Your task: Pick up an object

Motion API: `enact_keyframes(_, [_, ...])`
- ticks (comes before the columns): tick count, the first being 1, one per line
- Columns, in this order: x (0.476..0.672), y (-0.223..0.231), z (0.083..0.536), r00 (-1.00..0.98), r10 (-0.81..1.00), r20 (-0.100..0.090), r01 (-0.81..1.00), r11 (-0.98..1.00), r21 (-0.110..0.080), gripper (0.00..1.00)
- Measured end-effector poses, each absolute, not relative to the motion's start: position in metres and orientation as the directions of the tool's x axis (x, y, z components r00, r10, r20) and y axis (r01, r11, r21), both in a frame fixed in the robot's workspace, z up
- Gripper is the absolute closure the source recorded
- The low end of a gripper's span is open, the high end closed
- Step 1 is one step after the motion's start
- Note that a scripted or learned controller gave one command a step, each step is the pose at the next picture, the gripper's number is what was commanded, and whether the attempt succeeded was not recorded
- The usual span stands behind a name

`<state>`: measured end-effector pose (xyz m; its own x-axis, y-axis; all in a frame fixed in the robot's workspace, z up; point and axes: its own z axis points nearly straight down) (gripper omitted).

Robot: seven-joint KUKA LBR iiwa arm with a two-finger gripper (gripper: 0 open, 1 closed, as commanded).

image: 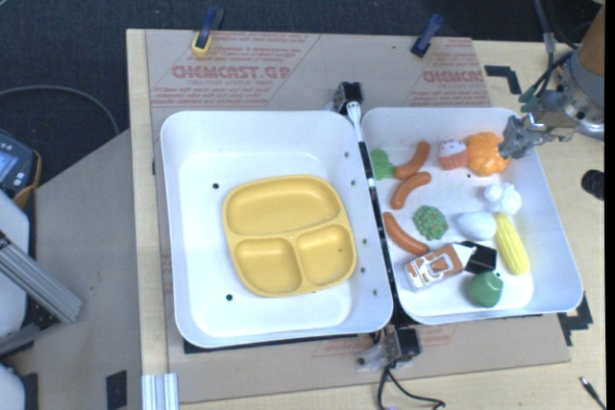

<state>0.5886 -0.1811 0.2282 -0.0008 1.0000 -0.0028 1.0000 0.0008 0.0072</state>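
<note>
The right bin [557,235] holds several toy foods. An orange fruit [483,155] lies near its back right corner, next to a small white and pink piece [452,154]. My gripper [520,137] hangs at the bin's back right edge, just right of the orange fruit and close against it. Further forward lie a white garlic bulb [502,198], a white egg [476,226], a yellow corn cob [511,245], a green pepper [485,288] and a small carton [434,266]. Broccoli [430,222] sits mid-bin.
Three orange sausages [415,158] [404,190] [404,233] and a green leaf piece [382,165] lie along the right bin's left side. The left bin [192,158] holds a yellow divided plate [286,233]. Clamps [204,32] [426,36] sit at the board's back edge.
</note>
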Motion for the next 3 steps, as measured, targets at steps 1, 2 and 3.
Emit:
enact_keyframes(1, [0.597, -0.118, 0.231, -0.006, 1.0, 0.001, 1.0, 0.006, 0.002, 1.0])
enact_keyframes(2, [0.599, -0.066, 0.237, -0.006, 1.0, 0.001, 1.0, 0.006, 0.001, 1.0])
enact_keyframes(3, [0.619, -0.014, 0.231, -0.005, 1.0, 0.0, 1.0, 0.005, 0.004, 1.0])
